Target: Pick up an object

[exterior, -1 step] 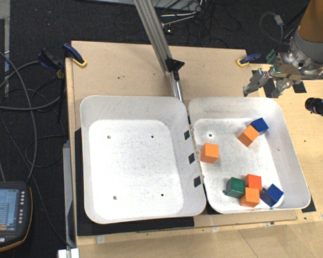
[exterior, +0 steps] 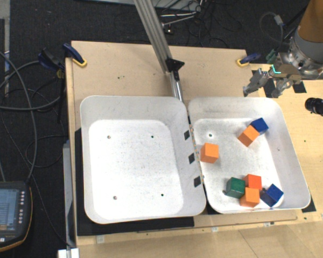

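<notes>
Seven blocks sit in your right bin (exterior: pixel 290 160): an orange block (exterior: pixel 209 152) near its left wall, a blue block (exterior: pixel 259 125) touching another orange one (exterior: pixel 248 136), and a cluster of green (exterior: pixel 236 187), red (exterior: pixel 253 181), orange (exterior: pixel 250 196) and blue (exterior: pixel 272 194). Your gripper (exterior: pixel 267 83) hangs above the bench beyond the bin's far rim, fingers spread, nothing between them. Left bin (exterior: pixel 97 117) beside it.

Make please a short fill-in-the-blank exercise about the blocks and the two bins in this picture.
1. All the blocks lie in the ___ bin.
2. The only green block touches a ___ block.
3. The gripper hangs above the bin's ___ rim, away from the camera.
4. The lone orange block sits near the ___ between the bins.

Missing words: right; red; far; divide
</notes>
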